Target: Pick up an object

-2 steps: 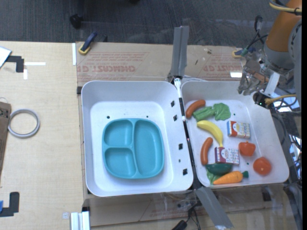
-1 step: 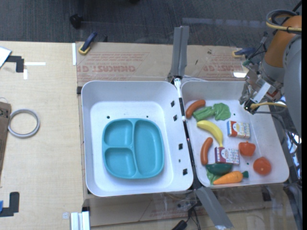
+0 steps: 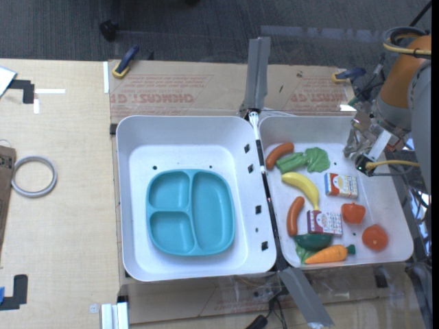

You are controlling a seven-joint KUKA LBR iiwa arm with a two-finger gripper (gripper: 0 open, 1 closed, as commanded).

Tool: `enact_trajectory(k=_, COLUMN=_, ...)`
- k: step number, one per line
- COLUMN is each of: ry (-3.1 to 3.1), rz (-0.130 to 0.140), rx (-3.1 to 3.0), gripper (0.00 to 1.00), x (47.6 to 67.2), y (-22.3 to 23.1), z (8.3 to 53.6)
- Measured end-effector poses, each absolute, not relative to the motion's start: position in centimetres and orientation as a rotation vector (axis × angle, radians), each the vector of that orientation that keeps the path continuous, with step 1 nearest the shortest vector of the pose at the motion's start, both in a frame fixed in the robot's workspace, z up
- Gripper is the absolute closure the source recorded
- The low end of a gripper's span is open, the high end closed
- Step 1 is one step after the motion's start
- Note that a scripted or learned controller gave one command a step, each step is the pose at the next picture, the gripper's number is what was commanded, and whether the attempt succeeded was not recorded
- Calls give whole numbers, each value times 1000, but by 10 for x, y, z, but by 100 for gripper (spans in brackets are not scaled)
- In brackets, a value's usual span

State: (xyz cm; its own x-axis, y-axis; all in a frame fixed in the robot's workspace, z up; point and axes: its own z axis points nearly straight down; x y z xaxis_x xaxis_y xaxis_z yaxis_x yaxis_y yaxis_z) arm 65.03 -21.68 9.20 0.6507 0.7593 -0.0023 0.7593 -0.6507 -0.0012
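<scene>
Pale wood tabletop (image 3: 55, 252) is carrying two white bins side by side, with a roll of tape (image 3: 31, 176) lying at its left and brown cardboard (image 3: 185, 91) showing beyond the bins.

Nearest in the right bin (image 3: 405, 242), a toy carrot (image 3: 328, 254) is lying along the front wall, touching a dark green vegetable (image 3: 313, 240). Just beyond, a small red-and-white carton (image 3: 325, 222) is sitting between a red sausage (image 3: 295, 214) and a red pepper (image 3: 353, 212), while a tomato (image 3: 375, 237) is resting near the right wall. Farther back, a banana (image 3: 302, 184) is lying beside a second carton (image 3: 341, 184), and a leafy green piece (image 3: 306, 160) is touching another sausage (image 3: 278, 154) at the rear.

A blue divided plate (image 3: 191, 212) is sitting in the left bin (image 3: 130, 142).

The pincer (image 3: 361, 155) is hovering over the right bin's far right corner, pinching nothing; whether its tips are spread or pressed together is impossible to tell.
</scene>
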Motion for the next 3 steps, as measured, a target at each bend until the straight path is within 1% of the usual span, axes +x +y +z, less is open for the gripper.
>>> enact_trajectory(k=1, ry=-1440, rz=4, rx=-2793, gripper=100, x=655, y=-210, z=92)
enact_trajectory(k=2, ry=-1590, rz=0, rx=-2712, gripper=100, x=659, y=-214, z=93)
enact_trajectory(k=3, ry=-1666, rz=2, rx=-2665, gripper=100, x=659, y=-212, z=92)
